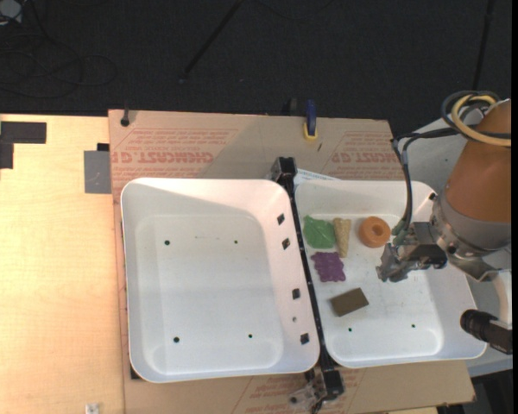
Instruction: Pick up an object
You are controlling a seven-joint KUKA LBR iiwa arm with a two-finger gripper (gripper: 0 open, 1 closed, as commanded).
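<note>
Two white bins sit side by side on cardboard point(242, 149) laid over the counter point(43, 266). The left bin point(207, 283) fills the middle of the frame. The right bin point(397, 335) lies in the right half and carries all the loose items.

Items cluster in the upper left part of the right bin. A green piece point(319, 231) sits nearest the divider between the bins. A tan cone point(341, 235) is just beside it to the right. An orange ring point(375, 231) lies right of the cone, a little apart. A purple piece point(329, 266) sits just below the green one. A dark block point(350, 302) lies lower, near the bin's middle, tilted and apart from the rest.

The arm point(483, 188) enters from the right edge, orange band above the grey wrist. The end effector point(395, 266) hangs over the right bin, just right of and below the orange ring. Cannot tell how far it is open; the tip is dark and small here. Nothing is seen between its tips. Cannot tell whether it touches the bin floor.

A blue and yellow clamp point(311, 121) sits at the top edge of the cardboard.
</note>
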